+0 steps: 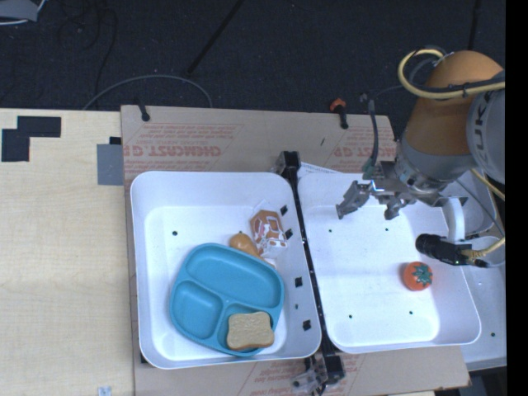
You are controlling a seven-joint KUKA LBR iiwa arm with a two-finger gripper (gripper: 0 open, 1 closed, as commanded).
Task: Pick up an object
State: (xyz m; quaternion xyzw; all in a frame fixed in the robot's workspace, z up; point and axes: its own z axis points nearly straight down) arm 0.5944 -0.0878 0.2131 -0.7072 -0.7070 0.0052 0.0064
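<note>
- Our gripper [373,200] hung over the right bin [462,324] with its metal fingers spread apart and nothing between them.
- We saw a small round orange toy [417,275] lying apart on that bin's smooth floor.
- We noted a blue compartment tray [216,291] in the left bin [153,221], bearing a tan bread-like slab [250,330].
- We noted a crinkled wrapper [268,228] beside it.

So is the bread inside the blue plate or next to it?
Inside. The bread lies in the blue plate's near corner compartment, within its rim, in the left bin.
</note>
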